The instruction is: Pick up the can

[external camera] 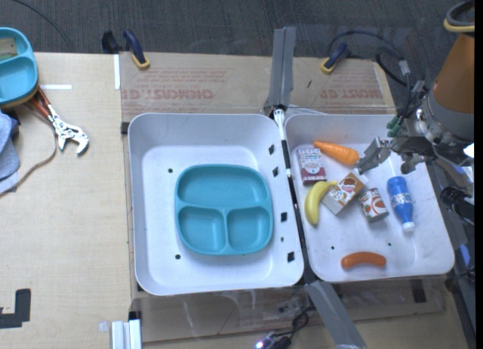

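Mirrored "CHEMCAST GP" print on brown sheet (181, 83) behind bins; item labels too small to read.

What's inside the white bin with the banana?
In the right bin: banana, carrot, sausage, can, blue bottle and two small cartons. The claw covers the far corner.
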Controlling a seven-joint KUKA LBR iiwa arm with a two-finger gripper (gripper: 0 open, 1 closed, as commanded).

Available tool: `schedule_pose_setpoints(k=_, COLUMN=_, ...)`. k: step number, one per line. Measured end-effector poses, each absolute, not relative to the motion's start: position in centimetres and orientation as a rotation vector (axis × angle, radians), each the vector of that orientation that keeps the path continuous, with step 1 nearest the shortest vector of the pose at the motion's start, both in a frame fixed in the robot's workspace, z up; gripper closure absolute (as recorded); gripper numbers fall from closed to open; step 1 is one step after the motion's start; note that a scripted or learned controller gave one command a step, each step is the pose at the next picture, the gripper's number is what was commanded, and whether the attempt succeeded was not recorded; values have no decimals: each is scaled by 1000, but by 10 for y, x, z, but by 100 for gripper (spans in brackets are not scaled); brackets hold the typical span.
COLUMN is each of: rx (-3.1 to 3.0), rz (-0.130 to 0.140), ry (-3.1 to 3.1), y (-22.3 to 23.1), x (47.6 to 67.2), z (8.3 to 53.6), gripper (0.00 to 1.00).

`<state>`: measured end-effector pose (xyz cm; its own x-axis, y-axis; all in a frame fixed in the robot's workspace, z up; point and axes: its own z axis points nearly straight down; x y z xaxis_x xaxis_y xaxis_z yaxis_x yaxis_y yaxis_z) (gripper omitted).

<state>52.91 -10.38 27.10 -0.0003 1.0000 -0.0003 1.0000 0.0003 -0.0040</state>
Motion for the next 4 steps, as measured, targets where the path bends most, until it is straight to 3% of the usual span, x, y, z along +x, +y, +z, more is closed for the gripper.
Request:
schedule_pose_setpoints(k=1, rx=-2220, rz=8, ry=-2217, y=-105, x=530, z=279, gripper=100)
schedule_pose_setpoints(k=4, rx=-2223, rz=20, ry=-2207, y=-108, x=532, z=301, gripper=100)
